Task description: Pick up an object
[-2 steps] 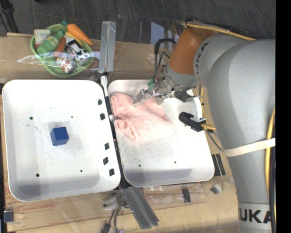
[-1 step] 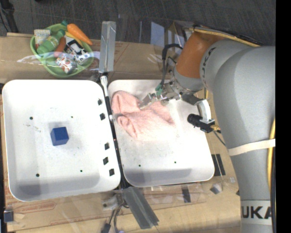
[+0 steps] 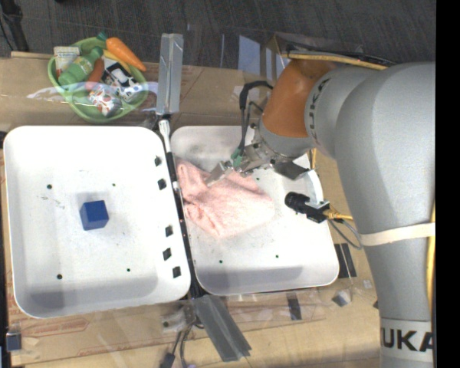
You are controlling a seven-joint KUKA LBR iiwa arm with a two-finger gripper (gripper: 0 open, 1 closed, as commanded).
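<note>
A pink cloth (image 3: 221,200) is seen crumpled in the right-hand bin (image 3: 314,271), spread against the bin's left wall and reaching toward its middle. One corner of it is drawn up into a peak toward the upper right, and that peak is met by the gripper (image 3: 236,163), which is lowered into the bin's upper half. The tip of the cloth appears to be pinched there, though the contact is small in this view and a firm hold cannot be confirmed; whether the gripper is wide or narrow cannot be told from here.

The cloth is judged to be light, soft and limp. It will sag and drape when lifted, and it may slip out if only a thin edge is caught. A bunched fold or the raised corner is judged the best place to be taken, since the flat parts offer nothing to close on.

Further out, a small blue cube (image 3: 94,214) is sitting alone in the left-hand bin (image 3: 31,297), well apart from the cloth. Beyond the bins, on the tabletop (image 3: 15,83), a green bowl (image 3: 77,107) of toy food is parked, a toy carrot (image 3: 124,52) on top.
</note>
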